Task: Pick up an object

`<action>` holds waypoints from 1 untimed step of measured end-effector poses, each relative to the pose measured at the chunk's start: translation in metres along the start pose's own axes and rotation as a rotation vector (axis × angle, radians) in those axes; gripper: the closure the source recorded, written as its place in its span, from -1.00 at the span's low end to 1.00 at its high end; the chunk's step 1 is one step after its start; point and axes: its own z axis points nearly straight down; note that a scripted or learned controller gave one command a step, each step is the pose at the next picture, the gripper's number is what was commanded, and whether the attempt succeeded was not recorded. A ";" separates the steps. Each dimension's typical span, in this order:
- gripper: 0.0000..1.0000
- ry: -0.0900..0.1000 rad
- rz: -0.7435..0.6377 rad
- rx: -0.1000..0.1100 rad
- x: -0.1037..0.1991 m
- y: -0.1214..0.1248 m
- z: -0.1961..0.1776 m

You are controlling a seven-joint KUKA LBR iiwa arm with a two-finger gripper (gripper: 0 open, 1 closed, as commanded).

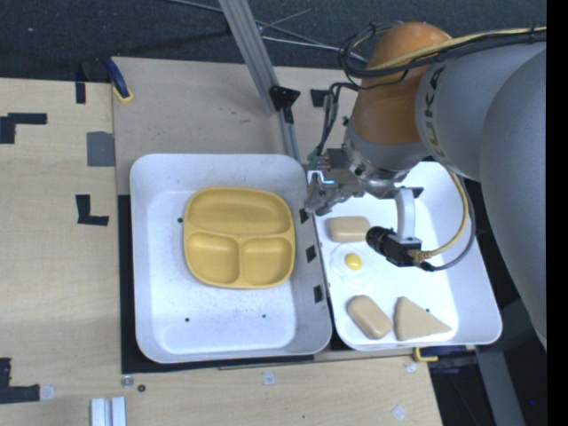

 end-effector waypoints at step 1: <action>1.00 0.001 -0.001 -0.002 0.055 0.025 0.002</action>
